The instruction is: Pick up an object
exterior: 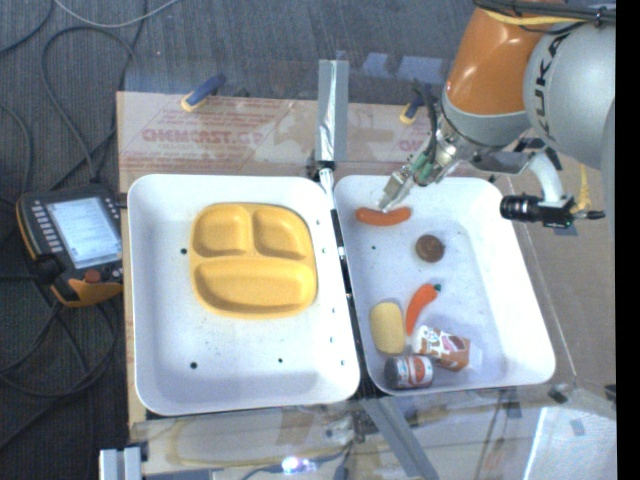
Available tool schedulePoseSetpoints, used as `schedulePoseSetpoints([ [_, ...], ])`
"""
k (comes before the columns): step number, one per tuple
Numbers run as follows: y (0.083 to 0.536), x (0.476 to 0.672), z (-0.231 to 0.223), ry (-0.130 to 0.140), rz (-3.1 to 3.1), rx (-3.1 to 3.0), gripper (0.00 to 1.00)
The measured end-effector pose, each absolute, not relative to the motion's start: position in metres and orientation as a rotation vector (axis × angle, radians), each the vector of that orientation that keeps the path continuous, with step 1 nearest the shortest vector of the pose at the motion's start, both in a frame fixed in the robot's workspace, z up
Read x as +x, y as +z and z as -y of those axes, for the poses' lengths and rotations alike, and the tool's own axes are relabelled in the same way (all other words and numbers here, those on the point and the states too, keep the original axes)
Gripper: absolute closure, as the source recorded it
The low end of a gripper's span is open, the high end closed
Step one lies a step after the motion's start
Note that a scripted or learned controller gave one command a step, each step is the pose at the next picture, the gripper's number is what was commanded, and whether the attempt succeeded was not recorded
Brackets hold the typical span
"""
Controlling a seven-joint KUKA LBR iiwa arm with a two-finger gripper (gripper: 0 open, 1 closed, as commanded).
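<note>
The gripper [397, 194] hung just above the sausage [384, 216] at the right bin's [520, 298] far end, its grip state indiscernible, and would do best to descend straight, straddling the sausage's narrow width.

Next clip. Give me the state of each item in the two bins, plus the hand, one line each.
Tray: upside down, left bin.
Sausage: lying flat, right bin, just under the hand.
Brown disc: flat, apart from the others.
Carrot: lying tilted, green end up.
Yellow piece: lying beside the carrot.
Can: on its side.
Packet: lying by the can.
Hand: above the sausage, holding nothing visible.
</note>
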State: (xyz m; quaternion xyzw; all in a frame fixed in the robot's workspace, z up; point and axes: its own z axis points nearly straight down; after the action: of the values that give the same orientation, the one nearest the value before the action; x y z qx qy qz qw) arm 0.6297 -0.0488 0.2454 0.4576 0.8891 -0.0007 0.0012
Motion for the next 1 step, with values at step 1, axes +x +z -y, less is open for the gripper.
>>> schedulePoseSetpoints([
  [1, 0.1835, 0.5775, 0.0304, -0.001, -2.962, 1.049, 1.00],
])
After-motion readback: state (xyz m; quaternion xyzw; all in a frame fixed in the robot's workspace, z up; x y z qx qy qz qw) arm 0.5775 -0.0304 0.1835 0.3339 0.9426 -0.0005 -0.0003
